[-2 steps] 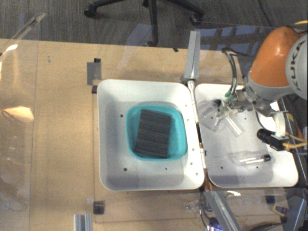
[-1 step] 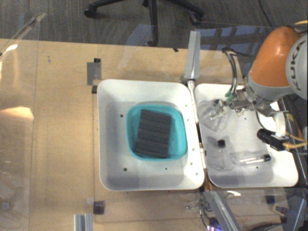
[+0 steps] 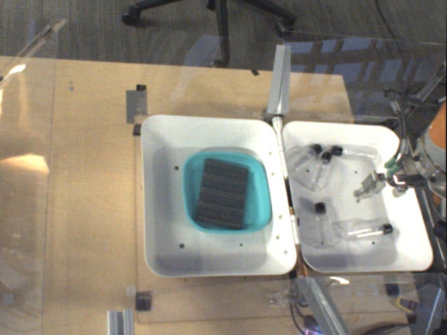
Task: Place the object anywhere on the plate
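A teal plate rests in the middle of the left bin. A dark grey ridged block lies flat on the plate, well inside its rim. My gripper hangs over the right side of the right bin, far from the plate. Nothing can be seen in its grasp. The arm comes in from the right edge, with its orange band at the top right.
Several clear vials with black caps lie in the right bin: two near its top, one in the middle, one at the lower right. A metal bar stands behind the seam between the bins. An office chair base is on the floor beyond the bench.
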You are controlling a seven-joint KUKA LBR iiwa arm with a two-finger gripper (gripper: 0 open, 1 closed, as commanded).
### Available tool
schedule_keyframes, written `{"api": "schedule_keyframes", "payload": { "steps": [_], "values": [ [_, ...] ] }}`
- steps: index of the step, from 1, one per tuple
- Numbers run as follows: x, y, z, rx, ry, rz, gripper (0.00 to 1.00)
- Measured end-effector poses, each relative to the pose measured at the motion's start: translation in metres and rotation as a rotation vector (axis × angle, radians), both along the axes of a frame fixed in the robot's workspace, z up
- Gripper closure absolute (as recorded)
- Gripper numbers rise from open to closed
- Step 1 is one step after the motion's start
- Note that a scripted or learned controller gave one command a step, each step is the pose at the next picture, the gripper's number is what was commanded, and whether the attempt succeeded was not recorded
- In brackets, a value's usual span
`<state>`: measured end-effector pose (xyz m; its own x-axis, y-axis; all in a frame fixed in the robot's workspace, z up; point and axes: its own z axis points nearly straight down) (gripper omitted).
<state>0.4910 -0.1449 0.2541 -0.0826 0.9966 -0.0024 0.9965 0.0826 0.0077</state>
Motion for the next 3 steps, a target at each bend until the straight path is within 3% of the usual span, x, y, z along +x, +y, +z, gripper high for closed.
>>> {"api": "schedule_keyframes", "payload": {
  "steps": [1, 2, 3],
  "values": [
    [-0.002, -0.027, 0.140, -0.002, -0.006, -0.110, 0.00],
    [0.025, -0.054, 0.184, -0.002, -0.007, -0.246, 0.00],
    [-0.002, -0.053, 0.182, 0.000, -0.004, -0.380, 0.00]
  ]
}}
